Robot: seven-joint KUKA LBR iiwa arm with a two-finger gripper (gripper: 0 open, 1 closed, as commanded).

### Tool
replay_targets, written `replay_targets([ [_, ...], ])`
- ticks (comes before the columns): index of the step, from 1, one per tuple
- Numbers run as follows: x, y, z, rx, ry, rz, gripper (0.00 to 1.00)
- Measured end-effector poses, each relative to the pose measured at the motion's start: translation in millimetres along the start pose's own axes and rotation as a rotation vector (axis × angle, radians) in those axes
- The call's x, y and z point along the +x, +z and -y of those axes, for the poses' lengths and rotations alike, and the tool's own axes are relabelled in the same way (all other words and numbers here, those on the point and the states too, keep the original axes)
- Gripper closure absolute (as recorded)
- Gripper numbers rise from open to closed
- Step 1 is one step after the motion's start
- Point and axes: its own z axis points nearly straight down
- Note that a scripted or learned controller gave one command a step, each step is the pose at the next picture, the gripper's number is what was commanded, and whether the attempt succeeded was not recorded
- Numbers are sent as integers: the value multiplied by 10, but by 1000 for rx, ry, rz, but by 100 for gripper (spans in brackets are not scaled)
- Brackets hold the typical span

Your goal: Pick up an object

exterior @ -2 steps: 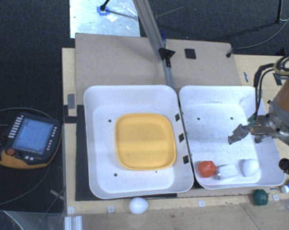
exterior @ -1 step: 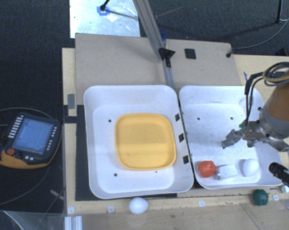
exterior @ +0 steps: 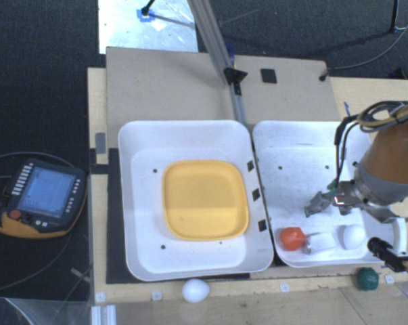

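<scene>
In the right bin [exterior: 291, 154], near its front wall, lie a small red object [exterior: 291, 237], a white oblong piece [exterior: 320, 241] beside it, and a white round object [exterior: 352, 235]. My gripper [exterior: 320, 204] hangs over the right bin, just above and behind these three, reaching in from the right under the orange wrist band [exterior: 393, 158]. Nothing shows in its grasp. A yellow square plate [exterior: 206, 199] lies in the middle of the left bin [exterior: 139, 181].
A white egg-shaped object [exterior: 195, 290] lies on the bench in front of the left bin. A green ball [exterior: 367, 278] sits outside the right bin's front right corner. A teach pendant [exterior: 41, 196] rests far left. Black cables loop above the arm.
</scene>
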Motion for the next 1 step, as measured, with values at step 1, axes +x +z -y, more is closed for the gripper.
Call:
replay_targets([
  [1, 1, 413, 6, -1, 0, 0, 0],
])
